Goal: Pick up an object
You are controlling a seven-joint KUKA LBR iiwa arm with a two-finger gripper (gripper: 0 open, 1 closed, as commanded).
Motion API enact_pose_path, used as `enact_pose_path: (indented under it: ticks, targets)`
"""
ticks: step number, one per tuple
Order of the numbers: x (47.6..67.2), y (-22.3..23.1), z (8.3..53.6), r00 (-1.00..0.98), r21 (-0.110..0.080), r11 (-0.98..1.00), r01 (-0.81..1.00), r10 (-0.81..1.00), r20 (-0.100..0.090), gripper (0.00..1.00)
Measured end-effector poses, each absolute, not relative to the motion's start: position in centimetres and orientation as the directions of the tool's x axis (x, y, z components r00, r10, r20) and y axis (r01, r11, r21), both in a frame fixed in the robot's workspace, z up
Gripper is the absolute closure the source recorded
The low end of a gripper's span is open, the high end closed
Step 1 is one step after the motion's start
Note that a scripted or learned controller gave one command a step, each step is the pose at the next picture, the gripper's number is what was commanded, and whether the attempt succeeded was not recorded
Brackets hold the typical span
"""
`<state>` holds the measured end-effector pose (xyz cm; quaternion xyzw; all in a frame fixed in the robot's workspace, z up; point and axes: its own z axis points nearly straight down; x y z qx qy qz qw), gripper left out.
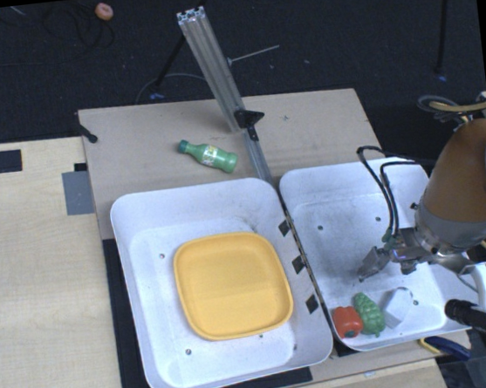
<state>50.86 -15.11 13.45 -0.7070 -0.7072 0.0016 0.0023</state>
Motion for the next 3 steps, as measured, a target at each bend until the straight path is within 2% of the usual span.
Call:
enact_pose_path:
  ticks: [1, 2, 3]
  targets:
    - [50.9, -15.1, 9.1, -0.001, 0.000, 0.001, 1.000, 1.000, 0.000, 0.00]
    - [50.9, -15.2, 10.3, 0.002, 0.003, -0.002, 1.000, 1.000, -0.001, 1.00]
    - [51.8, -15.5, 16.2, 0.000, 0.005, 0.000, 1.000, 1.000, -0.001, 1.00]
